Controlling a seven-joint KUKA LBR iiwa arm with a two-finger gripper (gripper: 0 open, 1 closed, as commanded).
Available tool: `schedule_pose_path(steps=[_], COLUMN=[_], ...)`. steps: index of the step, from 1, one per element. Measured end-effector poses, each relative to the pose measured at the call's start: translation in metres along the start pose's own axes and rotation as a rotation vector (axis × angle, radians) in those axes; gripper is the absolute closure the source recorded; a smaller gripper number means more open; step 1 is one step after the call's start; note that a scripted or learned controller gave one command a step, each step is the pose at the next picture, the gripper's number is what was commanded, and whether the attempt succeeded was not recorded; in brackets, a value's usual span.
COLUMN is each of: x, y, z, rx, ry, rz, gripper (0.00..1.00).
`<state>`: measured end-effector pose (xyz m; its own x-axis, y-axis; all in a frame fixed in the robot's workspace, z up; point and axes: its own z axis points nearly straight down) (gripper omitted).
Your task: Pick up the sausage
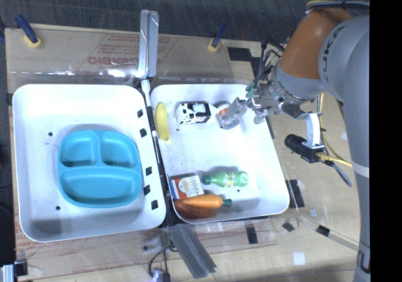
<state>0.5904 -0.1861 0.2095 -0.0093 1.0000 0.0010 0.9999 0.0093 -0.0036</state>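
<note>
Jaws (231,115): over right bin (271,168), upper part; opening cannot be told. Sausage (223,111): small reddish item at jaws, grip unclear. Cow-patterned item (193,112): just left of jaws. Carrot (200,203), green bottle (226,179): well below.

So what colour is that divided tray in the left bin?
Light blue, a solid colour with no pattern. The divided tray shows plainly in the camera view from above.

- Both bins (264,155) look like smooth, slightly glossy white plastic.
- The blue tray (99,168) is smooth matt plastic.
- The green bottle (226,179) is shiny, translucent plastic.
- The carrot (200,205) has a glossy orange skin.
</note>
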Motion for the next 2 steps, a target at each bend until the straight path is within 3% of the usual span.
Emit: schedule_pose_path(steps=[1, 2], x=[-0.024, 0.051], y=[-0.085, -0.015], z=[0.119, 0.118], rx=[0.000, -0.001], ry=[0.000, 0.000], rz=[-0.030, 0.113], gripper=[0.00, 0.00])
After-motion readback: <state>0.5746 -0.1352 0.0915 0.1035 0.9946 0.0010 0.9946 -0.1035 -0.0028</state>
